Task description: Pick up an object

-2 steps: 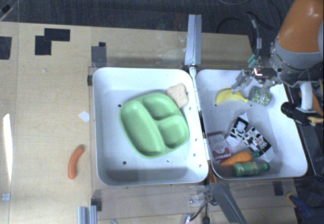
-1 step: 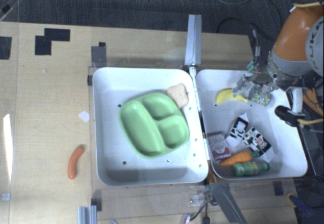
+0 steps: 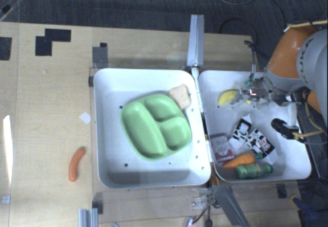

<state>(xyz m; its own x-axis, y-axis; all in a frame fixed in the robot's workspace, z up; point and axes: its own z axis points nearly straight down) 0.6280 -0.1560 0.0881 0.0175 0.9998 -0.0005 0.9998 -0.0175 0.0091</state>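
Camera view: the likeliest thing to pick is the yellow fruit point(image 3: 227, 98), which lies on the floor of the right bin point(image 3: 225, 80) at about 11 o'clock. The gripper point(image 3: 249, 93) sits just beside it, at the fruit's 3 o'clock, low over the bin. Whether it touches the fruit is unclear, and I cannot tell if the gripper is open or closed. No thing can be seen caught in it.

Judged from this, the task is at the approach or grasp step. The arm is placed at a target, but the fruit rests on the bin floor, so the lift is not yet done. What is left is a firm grip and the raise.

Further out in the right bin, a black-and-white card point(image 3: 251, 138) lies near the middle. A dark red packet point(image 3: 220, 148) is at 8 o'clock, and a carrot point(image 3: 241, 160) is at 6 o'clock, with a green can point(image 3: 253, 170) just below it. All of these are well apart from the gripper.

The left bin point(image 3: 110, 93) holds a green divided plate point(image 3: 156, 126), with a beige sponge point(image 3: 180, 96) at the plate's 1 o'clock. An orange sausage point(image 3: 76, 164) lies on the bench point(image 3: 46, 118) at the left bin's 8 o'clock.
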